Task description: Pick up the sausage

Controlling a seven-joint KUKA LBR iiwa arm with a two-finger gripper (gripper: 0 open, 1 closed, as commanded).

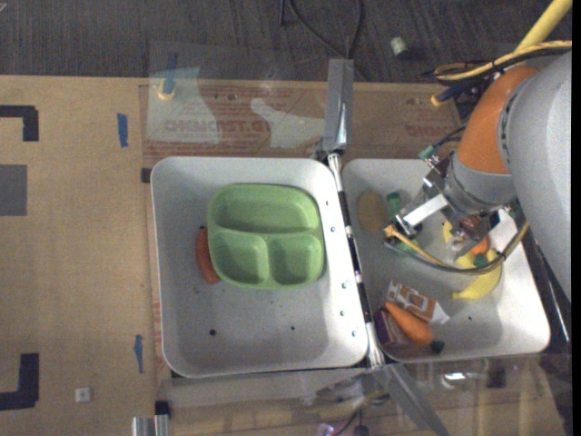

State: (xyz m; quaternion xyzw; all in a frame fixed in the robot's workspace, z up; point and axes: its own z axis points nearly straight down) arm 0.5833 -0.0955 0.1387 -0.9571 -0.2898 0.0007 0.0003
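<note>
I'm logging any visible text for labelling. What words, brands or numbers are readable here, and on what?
Reddish print on the flat brown cardboard sheet behind the bins: too blurred to read.
Small white and orange packet in the right white bin: markings too small to read.
No other text is legible.

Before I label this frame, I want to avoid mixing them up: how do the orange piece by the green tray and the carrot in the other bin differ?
The sausage lies in the left bin, pressed against the green tray; the carrot lies in the right bin among clutter. The sausage runs straight up the picture; the carrot lies slanted. The sausage looks redder and plain; the carrot has a green tip. Both are small and elongated.
</note>
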